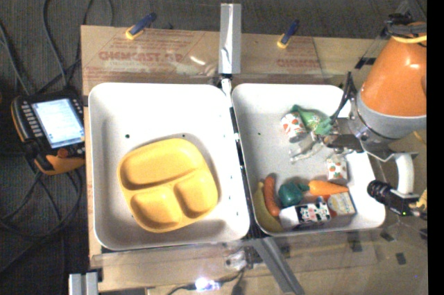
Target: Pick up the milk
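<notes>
The arm (395, 82) is seen coming in from the right, its orange band hanging over the right bin's (263, 103) right edge. The pincer (312, 141) is reached out leftward into the middle of that bin, with its metal fingers (300, 146) lying low over the white floor. They look slightly spread, but honestly how far open can't be told from this angle, and nothing can be made out pinched between them. A green thing (316, 120) is found right at the far side of the fingers, and a small white cup with red marks (291, 123) sits just left of that, both close enough that touching can't be ruled in or out.

The milk, a small carton (313, 212) with a dark printed panel, is spotted lying at the near edge of the right bin, well apart from the pincer. It's crowded by a carrot (326, 187), a green toy (292, 191), a red sausage (270, 195), a banana (262, 209) and an orange-and-white box (342, 203). Another small white cup (336, 167) is set between that pile and the pincer.

A yellow sectioned plate (168, 182) is parked in the left bin (111, 106).
</notes>
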You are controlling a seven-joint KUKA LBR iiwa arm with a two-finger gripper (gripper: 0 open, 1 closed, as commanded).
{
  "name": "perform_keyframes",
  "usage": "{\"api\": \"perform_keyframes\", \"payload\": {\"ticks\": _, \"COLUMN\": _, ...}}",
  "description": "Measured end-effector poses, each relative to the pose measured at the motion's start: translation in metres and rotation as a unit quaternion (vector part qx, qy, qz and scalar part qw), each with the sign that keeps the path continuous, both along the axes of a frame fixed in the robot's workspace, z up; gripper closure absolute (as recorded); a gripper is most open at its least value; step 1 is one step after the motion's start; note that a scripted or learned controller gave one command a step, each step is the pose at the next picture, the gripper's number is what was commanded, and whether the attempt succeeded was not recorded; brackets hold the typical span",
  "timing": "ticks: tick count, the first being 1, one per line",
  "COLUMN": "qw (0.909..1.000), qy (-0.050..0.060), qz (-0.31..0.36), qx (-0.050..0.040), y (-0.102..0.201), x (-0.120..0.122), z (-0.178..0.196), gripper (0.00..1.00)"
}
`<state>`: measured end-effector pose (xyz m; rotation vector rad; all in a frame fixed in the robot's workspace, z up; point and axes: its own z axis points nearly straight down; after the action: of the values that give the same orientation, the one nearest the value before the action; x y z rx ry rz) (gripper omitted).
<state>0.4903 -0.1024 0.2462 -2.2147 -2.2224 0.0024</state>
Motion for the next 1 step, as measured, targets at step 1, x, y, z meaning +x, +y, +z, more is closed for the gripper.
{"api": "perform_keyframes", "payload": {"ticks": 1, "qw": 0.9984, "qy": -0.001, "qz": 0.056, "qx": -0.0001, "y": 0.0079, "x": 0.0062, "z": -0.1481, "gripper": 0.00}}
